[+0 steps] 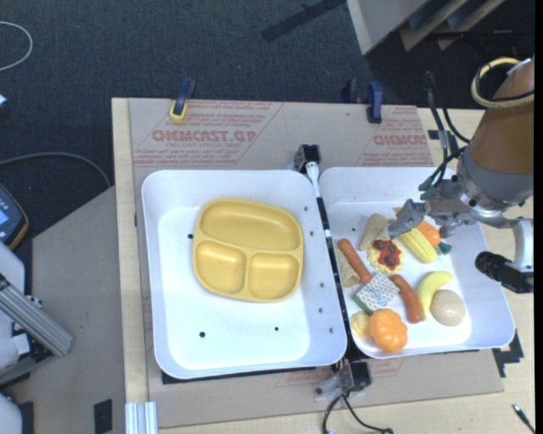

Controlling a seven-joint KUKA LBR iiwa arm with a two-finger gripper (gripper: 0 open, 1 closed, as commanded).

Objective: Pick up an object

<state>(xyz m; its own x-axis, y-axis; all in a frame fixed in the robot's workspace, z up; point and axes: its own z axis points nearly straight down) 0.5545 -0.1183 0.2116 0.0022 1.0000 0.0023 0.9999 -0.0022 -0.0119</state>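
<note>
Bench top (254, 127): brown board printed with red lettering, taken as landmark. Two clamps on its far edge, yellow (180, 103) toward the left, blue (373, 100) toward the right. Dark carpeted floor (127, 51) beyond and left of it. Cable loop (15, 42) on floor, far left. Pale furniture corner (416, 21) beyond the far right.

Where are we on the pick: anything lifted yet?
Done: the gripper is down in the right white bin. In hand: it sits beside the yellow toy corn cob; I can't confirm a grasp. Left: lifting something. The yellow compartment plate lies in the left white bin.
</note>
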